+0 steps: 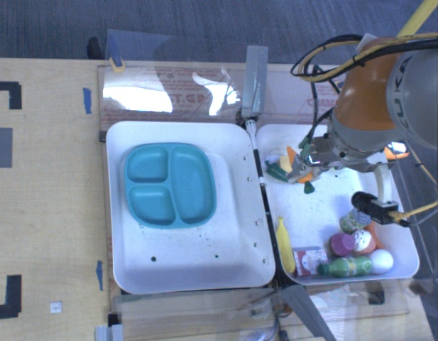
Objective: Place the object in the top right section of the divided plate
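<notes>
Gripper [304, 163] low in right bin [410, 261], upper left part, among small green and orange toys [281, 168]; finger state impossible to tell. Blue divided plate [169, 184] in left bin [133, 261], centre-left of frame.

Two shallow white plastic bins sit side by side on a pale wooden bench [41, 212]: the left bin [233, 254] and the right bin [325, 212], their inner rims touching. Along the right bin's near wall lies a clutter of small toys: a slim yellow banana-shaped piece [283, 244] against the left rim, a small red-and-white box [307, 260] beside it, a dark green cucumber-like piece [344, 266] lying flat, a white egg [381, 261] at its right end, and a magenta round piece [341, 244] just behind. Strips of blue tape [86, 99] mark the bench, with black angular marks [11, 94] near its left edge. A crinkled clear plastic sheet [176, 91] lies behind the left bin.
</notes>
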`<state>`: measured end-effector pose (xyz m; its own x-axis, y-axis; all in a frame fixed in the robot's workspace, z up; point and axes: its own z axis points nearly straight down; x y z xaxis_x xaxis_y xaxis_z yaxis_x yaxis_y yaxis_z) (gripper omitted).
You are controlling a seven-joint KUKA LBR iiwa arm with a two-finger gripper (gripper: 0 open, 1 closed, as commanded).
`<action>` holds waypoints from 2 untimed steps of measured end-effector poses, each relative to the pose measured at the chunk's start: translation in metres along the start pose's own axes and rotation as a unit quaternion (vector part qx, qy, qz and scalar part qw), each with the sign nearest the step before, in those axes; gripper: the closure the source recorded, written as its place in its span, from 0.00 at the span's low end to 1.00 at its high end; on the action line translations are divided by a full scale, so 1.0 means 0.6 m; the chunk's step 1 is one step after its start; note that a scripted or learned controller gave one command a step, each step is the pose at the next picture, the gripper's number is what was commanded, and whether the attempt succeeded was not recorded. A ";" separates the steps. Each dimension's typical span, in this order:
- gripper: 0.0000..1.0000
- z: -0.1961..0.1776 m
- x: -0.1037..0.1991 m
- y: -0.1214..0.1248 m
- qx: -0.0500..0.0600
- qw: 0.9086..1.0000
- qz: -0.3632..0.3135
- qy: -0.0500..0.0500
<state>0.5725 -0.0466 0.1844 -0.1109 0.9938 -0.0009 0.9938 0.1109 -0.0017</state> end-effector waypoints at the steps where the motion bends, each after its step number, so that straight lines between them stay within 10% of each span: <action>1: 1.00 -0.021 0.112 -0.017 0.000 0.999 -0.054 0.002; 2: 1.00 -0.161 0.237 0.037 -0.003 0.999 0.045 0.001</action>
<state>0.5792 0.0971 0.2810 -0.0211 0.9998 0.0016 0.9998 0.0211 0.0047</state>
